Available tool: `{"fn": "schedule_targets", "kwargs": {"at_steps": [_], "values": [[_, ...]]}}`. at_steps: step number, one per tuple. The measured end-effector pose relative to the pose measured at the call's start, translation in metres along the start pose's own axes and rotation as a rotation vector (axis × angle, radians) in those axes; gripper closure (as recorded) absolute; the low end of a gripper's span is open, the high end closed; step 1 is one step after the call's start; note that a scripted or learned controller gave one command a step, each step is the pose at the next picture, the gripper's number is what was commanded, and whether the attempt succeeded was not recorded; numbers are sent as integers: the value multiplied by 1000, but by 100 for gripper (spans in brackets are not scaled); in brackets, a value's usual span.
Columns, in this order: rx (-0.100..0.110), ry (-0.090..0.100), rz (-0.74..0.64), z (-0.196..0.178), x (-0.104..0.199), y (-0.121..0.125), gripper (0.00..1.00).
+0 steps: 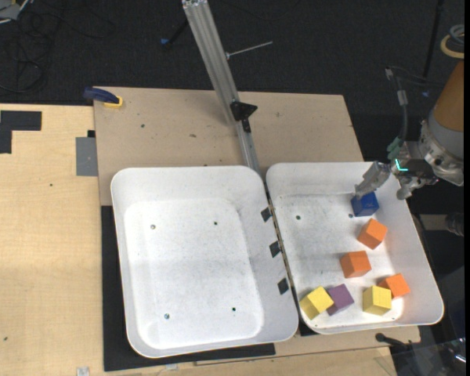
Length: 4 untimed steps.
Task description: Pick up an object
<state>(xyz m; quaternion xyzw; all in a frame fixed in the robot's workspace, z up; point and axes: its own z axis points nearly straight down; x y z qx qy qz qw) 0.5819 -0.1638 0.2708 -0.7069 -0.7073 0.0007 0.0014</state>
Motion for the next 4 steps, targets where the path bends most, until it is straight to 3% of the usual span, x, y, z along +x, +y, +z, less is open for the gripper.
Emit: {"fn": "schedule_targets", "kwargs": {"at_steps": [3,4], "values": [[4,2,0,178,3,-16,0],[2,1,6,165,1,-16,100]]}}
